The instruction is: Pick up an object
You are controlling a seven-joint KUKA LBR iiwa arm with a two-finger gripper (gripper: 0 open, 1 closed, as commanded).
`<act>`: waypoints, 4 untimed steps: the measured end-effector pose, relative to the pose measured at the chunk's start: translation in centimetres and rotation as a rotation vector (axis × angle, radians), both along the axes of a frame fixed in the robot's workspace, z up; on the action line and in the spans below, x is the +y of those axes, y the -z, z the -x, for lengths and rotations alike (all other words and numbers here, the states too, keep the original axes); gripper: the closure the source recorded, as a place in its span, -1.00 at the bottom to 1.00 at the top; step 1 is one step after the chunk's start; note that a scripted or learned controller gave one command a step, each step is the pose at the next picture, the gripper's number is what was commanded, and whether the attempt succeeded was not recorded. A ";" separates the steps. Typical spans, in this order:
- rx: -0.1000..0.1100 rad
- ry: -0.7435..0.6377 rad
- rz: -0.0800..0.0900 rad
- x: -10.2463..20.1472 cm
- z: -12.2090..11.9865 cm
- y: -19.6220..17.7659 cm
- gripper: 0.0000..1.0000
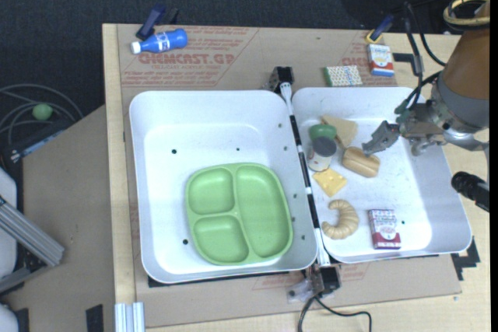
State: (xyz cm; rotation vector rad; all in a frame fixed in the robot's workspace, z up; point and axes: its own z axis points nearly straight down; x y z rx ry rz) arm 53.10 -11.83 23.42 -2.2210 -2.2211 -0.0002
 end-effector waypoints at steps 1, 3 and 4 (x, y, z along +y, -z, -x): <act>0.000 -0.001 0.001 0.9 -8.8 6.8 -1.00; 0.002 0.001 -0.001 -1.6 -3.3 15.0 -1.00; 0.000 -0.001 0.000 0.5 -3.8 15.0 -1.00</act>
